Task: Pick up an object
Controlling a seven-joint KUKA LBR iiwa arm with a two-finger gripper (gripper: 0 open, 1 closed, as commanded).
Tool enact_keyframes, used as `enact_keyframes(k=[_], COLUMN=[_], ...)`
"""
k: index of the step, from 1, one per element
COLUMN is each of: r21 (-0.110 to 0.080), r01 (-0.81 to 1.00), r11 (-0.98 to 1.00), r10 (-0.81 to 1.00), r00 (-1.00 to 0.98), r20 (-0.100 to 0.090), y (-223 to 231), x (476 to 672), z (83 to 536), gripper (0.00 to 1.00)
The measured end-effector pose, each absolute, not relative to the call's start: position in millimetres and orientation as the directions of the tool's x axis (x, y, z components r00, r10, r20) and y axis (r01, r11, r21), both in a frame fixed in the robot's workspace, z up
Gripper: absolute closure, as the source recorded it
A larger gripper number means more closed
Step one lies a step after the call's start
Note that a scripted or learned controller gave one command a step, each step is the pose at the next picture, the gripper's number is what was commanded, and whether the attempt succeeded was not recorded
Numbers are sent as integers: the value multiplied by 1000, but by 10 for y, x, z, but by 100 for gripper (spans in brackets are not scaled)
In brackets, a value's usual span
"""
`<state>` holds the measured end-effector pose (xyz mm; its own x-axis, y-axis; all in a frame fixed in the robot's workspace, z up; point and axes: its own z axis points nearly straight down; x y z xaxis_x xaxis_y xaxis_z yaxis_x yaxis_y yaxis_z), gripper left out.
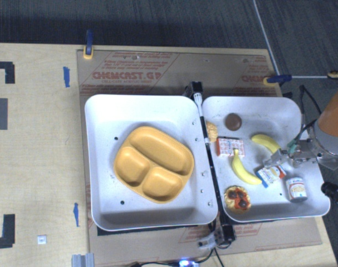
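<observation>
The right bin [269, 105] holds several small items. My gripper [277, 161] hangs low over its right half, with the arm reaching in from the right edge. It is just above a small blue and white packet [267, 176]. A large banana [244, 170] lies to the left of the packet, and a smaller banana [265, 142] lies above it. A small labelled can [296, 189] stands to the lower right of the gripper. The metal of the gripper blurs into the bin floor, and no item shows held in it.
A red and white box [230, 147], a brown disc [233, 121] and a round pizza-like toy [238, 198] also sit in the right bin. A small yellow piece [212, 130] lies by the dividing rim. The left bin [102, 113] holds a yellow three-compartment plate [153, 163].
</observation>
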<state>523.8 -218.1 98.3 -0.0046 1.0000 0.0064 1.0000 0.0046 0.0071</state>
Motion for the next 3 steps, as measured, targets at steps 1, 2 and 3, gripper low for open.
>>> enact_keyframes(k=[1,2,3], r21=[11,3,2], r01=[1000,1000,1000], r11=[2,2,2], r10=[1000,1000,1000], r00=[-2,-2,-2], r20=[-1,-1,1], y=[-2207,-1600,-494], x=[5240,5115,5686], z=[1085,1688,1850], gripper=[100,100,100])
